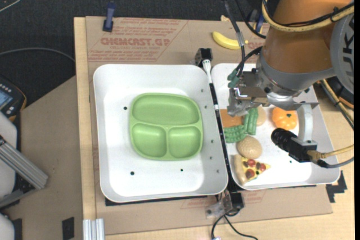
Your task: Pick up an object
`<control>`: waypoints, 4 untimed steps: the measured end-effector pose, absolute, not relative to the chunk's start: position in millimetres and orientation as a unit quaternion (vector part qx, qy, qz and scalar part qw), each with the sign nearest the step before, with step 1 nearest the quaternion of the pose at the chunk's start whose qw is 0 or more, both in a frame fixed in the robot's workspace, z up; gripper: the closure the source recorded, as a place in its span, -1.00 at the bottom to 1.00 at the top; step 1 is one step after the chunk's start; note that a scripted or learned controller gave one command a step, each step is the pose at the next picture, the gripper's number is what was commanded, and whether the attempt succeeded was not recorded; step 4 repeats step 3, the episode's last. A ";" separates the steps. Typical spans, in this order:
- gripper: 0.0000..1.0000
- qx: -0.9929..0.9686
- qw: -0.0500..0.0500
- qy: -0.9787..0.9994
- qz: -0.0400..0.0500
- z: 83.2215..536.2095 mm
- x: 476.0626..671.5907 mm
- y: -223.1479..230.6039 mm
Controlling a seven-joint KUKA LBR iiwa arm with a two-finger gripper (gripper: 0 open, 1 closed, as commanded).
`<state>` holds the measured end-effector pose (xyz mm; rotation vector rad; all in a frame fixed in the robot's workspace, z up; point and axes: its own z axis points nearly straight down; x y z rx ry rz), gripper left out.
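The arm hangs low over the right bin [323, 174], its orange band and grey wrist covering much of that bin's upper half. The gripper [243, 105] sits at the bin's left side, close to the wall between the two bins. Whether the jaws are wide or narrow cannot be told; the wrist body hides them.

Candidate objects sit just below the jaws: a green bean pod [250, 121] directly beneath, a second green pod [235, 134] a little further down and left, and an orange-brown flat piece [229, 119] beside them. Further below lie a tan bread roll [248, 148] and a pizza slice [254, 167]. To the right of the jaws is an orange pumpkin [284, 118]. A banana [226, 40] lies outside the bins, well above the jaws.

Judgement: the step in hand looks like a descent onto the bean pod. To do it well, the jaws should straddle the pod across its narrow width, centred on it, clear of the bin wall and the neighbouring pieces.

The left bin [107, 121] holds a green divided plate [166, 125].

Writing: the brown board [146, 42] under the bins reads "CHEMCAST G.P", upside-up but faint; smaller lines below are unreadable.
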<state>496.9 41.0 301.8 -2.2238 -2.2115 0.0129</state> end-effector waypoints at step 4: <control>1.00 -0.704 0.001 -0.710 0.000 416.7 479.0 73.7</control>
